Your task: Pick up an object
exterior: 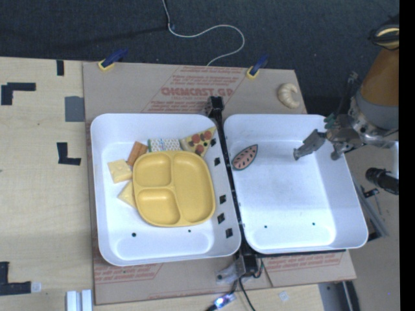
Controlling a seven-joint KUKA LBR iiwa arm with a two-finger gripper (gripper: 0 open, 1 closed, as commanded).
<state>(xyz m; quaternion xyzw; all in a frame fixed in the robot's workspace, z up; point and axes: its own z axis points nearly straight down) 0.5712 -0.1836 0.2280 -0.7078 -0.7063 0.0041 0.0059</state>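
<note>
Found the gripper (320, 152) low over the far right part of the right bin (292, 238), its two fingers spread wide apart with nothing between them. Saw bare white floor beneath the tips. Spotted a small flat slice (244, 157) in the same bin, near the far left corner, just beside the wall shared with the left bin (110, 238) and well apart from the gripper. Looked oval and pointed, pinkish red with dark specks and a thin greenish edge, lying tilted. Noted a yellow divided plate (174, 188) in the left bin, with pale square pieces (119, 170) touching its left edge and a pizza wedge (200, 140) at its far side.
</note>
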